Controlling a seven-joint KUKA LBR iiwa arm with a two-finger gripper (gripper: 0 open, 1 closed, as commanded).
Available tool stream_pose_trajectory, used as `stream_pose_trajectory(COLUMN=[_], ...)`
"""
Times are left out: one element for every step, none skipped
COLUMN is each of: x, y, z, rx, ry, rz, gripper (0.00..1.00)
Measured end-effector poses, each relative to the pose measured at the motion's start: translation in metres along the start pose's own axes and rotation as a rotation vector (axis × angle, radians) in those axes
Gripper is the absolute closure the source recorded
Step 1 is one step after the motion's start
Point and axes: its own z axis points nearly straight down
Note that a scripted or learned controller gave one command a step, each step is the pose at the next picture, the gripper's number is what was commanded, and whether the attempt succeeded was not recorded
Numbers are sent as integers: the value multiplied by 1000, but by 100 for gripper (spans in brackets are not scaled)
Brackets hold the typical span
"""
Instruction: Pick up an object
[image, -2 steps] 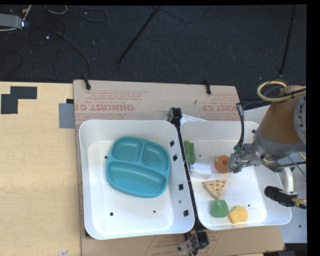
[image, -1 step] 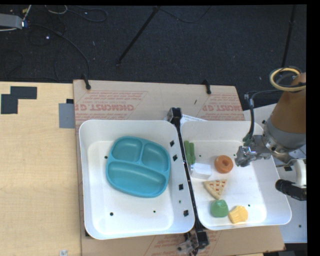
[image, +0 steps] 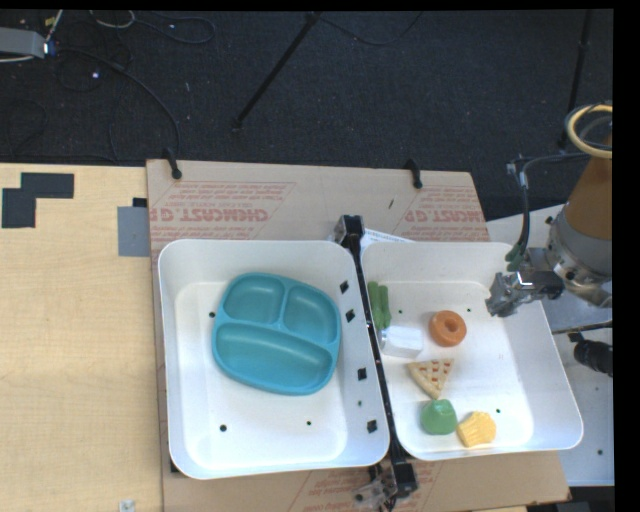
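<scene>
The right bin (image: 540, 390) holds several toy foods: an orange ring (image: 448, 328), a waffle-patterned wedge (image: 432, 376), a green lump (image: 438, 417), a yellow piece (image: 478, 429), a green stick (image: 379, 305) by the divider and a white piece (image: 404, 339). My gripper (image: 508, 296) hangs over the bin's right side, to the right of the orange ring and above it in the view. Nothing shows between its tips.
The left bin (image: 190, 420) holds a teal divided plate (image: 277, 332). A black divider bar (image: 362, 340) runs between the bins. Cardboard (image: 250, 205) lies under both. The arm (image: 590, 215) with its cables comes in from the right.
</scene>
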Motion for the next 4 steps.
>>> stream_pose_trajectory(x=[46, 105, 160, 214], y=[4, 9, 11, 11], z=[-3, 10, 24, 15], rx=[4, 7, 8, 5], ry=[2, 3, 3, 1], rz=[-2, -4, -3, -3], gripper=[100, 100, 100, 100])
